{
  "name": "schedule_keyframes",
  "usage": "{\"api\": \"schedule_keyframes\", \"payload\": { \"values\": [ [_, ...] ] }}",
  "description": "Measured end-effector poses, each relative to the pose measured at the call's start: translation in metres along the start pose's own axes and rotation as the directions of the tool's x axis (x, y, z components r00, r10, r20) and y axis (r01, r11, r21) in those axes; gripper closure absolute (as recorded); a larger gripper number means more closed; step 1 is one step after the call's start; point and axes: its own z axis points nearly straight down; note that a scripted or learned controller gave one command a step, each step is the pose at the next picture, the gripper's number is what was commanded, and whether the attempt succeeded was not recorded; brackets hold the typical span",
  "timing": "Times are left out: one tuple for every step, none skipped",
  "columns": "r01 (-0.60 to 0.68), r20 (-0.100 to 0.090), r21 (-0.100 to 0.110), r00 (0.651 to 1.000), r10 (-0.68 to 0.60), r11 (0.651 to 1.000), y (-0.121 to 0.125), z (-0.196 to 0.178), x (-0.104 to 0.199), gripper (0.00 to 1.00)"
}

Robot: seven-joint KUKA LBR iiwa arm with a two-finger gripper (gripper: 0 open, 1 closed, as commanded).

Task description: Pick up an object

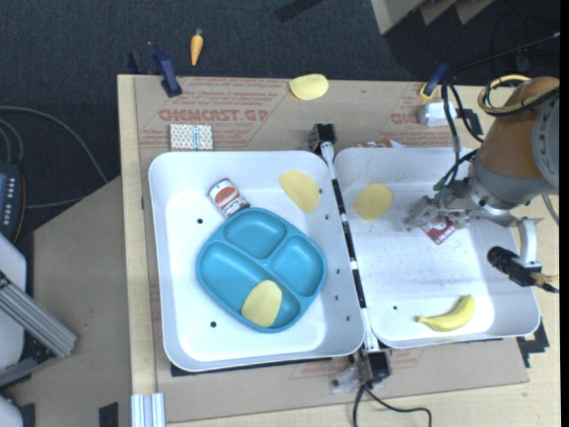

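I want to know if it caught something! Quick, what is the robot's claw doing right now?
Gripper: low in the right bin, over a small red and white packet; a grasp cannot be told.

Count by kind:

- White bins: two, the left bin (169, 238) and the right bin (498, 323), side by side.
- Blue divided tray (233, 269): one, in the left bin.
- Pale yellow rounded pieces: four. One (262, 303) on the tray, one (300, 190) in the left bin, one (372, 201) in the right bin, one (308, 86) on the bench board.
- Banana (449, 315): one.
- Small can (228, 197): one.
- Small carrot (196, 47): one, on the floor.
- Red-and-white packet (440, 230): one.
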Motion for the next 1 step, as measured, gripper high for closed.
{"api": "schedule_keyframes", "payload": {
  "values": [
    [0.001,0.004,-0.008,1.000,-0.001,1.000,0.0020,-0.0121,-0.0012,1.00]
  ]
}}
